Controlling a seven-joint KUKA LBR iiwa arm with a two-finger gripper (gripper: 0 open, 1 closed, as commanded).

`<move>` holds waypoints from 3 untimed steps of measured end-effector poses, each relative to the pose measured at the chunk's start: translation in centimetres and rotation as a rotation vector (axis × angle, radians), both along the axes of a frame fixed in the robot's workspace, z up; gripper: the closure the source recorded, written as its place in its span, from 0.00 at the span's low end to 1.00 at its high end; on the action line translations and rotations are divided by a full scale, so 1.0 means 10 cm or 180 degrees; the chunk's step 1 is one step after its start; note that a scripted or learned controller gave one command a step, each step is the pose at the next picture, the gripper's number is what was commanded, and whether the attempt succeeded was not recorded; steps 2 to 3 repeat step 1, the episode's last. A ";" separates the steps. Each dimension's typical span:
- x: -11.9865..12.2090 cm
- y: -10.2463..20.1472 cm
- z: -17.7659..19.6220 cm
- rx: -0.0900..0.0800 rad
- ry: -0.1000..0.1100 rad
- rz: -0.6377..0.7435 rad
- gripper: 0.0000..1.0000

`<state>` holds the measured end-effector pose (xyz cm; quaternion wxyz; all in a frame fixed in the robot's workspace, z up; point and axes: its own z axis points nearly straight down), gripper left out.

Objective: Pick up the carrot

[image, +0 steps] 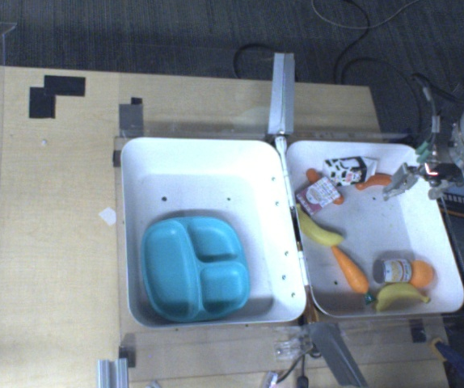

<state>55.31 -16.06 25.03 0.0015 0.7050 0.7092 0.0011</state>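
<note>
Orange, tapered and probably light, slippery plastic, the carrot (350, 269) suits a mid-body grasp; the gripper (406, 178) looks open, holding nothing.

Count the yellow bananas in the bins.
2, both in the right white bin: one yellow banana by its left wall, another yellow banana at its front edge. More could be hidden.

The arm is reaching in from the right edge, its tool (410, 178) hanging low with its fingers slanting leftward.

Carrot (351, 270) smooth matt orange; bins (216, 160) white plastic.
</note>
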 end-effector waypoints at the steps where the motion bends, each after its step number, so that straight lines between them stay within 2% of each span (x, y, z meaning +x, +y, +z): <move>1: -0.40 0.37 -1.11 0.0000 0.0004 0.0429 0.00; 3: -0.40 0.37 -1.11 0.0000 0.0004 0.0429 0.00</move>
